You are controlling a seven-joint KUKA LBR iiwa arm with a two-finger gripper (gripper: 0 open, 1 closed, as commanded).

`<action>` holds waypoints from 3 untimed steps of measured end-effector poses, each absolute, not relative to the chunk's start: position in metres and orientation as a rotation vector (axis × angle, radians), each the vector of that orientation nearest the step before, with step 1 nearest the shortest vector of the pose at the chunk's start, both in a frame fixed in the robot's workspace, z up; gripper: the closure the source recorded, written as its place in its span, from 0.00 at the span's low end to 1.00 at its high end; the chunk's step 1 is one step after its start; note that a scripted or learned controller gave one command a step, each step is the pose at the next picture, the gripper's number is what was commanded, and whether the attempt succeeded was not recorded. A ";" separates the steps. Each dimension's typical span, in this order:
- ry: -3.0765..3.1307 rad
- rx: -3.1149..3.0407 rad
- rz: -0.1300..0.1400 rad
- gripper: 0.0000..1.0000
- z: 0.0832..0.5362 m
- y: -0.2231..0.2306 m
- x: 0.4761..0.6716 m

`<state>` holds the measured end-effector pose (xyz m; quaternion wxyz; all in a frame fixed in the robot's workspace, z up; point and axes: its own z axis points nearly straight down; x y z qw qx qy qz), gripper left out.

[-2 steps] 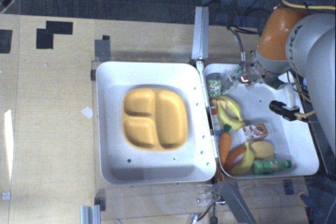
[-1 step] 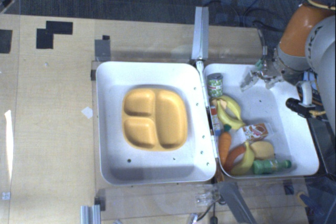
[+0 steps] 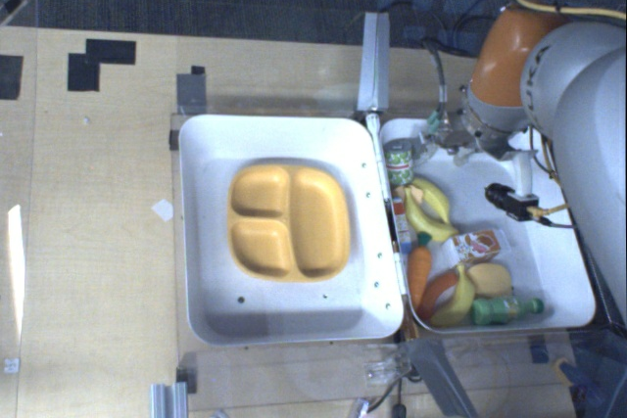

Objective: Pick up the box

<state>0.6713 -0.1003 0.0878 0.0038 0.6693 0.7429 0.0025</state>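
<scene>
The box (image 3: 479, 245) is a small white and red carton lying flat in the right bin (image 3: 558, 308), just right of the bin's middle. It touches a pale potato-like item (image 3: 492, 280) below it. My gripper (image 3: 443, 134) hangs over the bin's far left corner, under the orange band (image 3: 509, 49) of the arm. It stands well up and left of the box, close to a can (image 3: 399, 162), and nothing shows in its grasp.
The right bin also holds bananas (image 3: 429, 209), a carrot (image 3: 419, 274), a green bottle (image 3: 505, 310) and a yellow fruit (image 3: 453, 306). A black cable plug (image 3: 511, 200) hangs above the box. In the left bin (image 3: 206, 210) sits a yellow divided plate (image 3: 290, 219).
</scene>
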 end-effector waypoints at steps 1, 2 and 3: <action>2.327 2.098 0.006 0.00 0.088 -0.167 0.643; 2.296 2.134 0.008 0.00 0.088 -0.136 0.671; 2.297 2.122 0.017 1.00 0.102 -0.135 0.675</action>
